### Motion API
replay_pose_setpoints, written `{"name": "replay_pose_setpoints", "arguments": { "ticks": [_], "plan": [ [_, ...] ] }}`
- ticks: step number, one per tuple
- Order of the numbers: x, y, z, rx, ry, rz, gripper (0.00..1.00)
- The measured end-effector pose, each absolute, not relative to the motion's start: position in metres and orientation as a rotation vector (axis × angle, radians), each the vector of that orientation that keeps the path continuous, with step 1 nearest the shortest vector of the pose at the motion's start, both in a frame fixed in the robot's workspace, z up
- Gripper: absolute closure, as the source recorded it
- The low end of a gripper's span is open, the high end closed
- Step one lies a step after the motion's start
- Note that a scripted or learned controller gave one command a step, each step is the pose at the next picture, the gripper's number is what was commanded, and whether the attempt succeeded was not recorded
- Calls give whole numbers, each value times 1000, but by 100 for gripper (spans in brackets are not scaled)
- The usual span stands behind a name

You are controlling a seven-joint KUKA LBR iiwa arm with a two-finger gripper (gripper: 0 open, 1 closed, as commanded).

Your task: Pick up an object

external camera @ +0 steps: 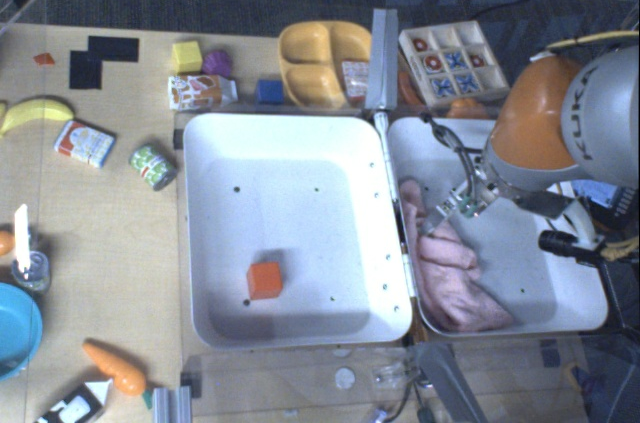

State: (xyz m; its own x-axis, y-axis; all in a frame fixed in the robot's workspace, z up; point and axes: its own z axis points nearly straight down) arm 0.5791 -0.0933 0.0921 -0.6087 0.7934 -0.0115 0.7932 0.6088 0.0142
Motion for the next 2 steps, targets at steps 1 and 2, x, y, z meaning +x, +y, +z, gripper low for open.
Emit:
{"name": "replay_pose_setpoints", "arguments": {
  "ticks": [1,2],
  "plan": [
    [583,-92,105,1377,2797,20,100],
    [629,-41,187,1623,2678,9,100]
  ]
}}
